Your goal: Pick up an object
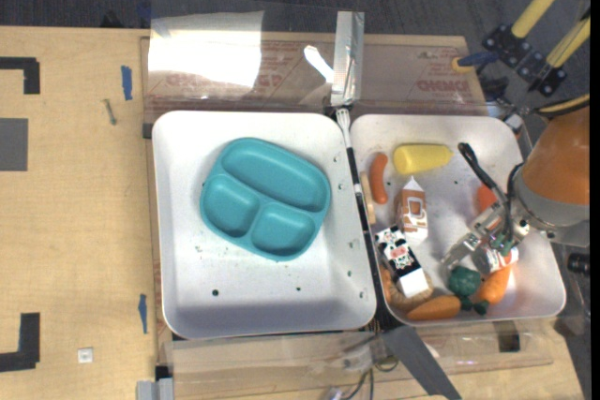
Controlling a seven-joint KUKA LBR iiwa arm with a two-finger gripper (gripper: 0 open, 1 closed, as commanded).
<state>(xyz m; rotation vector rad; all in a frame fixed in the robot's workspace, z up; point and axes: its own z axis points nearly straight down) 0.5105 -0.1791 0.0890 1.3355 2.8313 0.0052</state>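
Hand low in the right bin, lower-right part, arm coming in from the right w/ orange band above it. Metal fingers sit down among the clutter; can't tell if they're open or closed, nor if anything is between them.

Possible picks, all in the right bin:
- green toy just below the hand, touching or nearly so
- carrot just right of green toy, packed against it
- orange piece along the front wall
- cow-print carton and brown carton, mid bin, left of hand
- sausage near the divider
- yellow block at the back
- black utensil slanting behind the hand

Left bin holds a teal tray; well apart from the hand.

Risks, as I judge them:
- Green toy, carrot and orange piece crowded together at front-right. Fingers closing there may catch two at once, or wedge one aside and shut on air.
- Carrot tapered, green toy looks rounded: likely to squirt out of a pinch if caught off-centre.
- Hand near the bin's right wall and front wall; a low approach could scrape the floor or nudge the bin on the worktop.
- Black utensil close behind the fingers, could snag on lift.
- No target clearly centred under the hand, so a miss seems quite possible.
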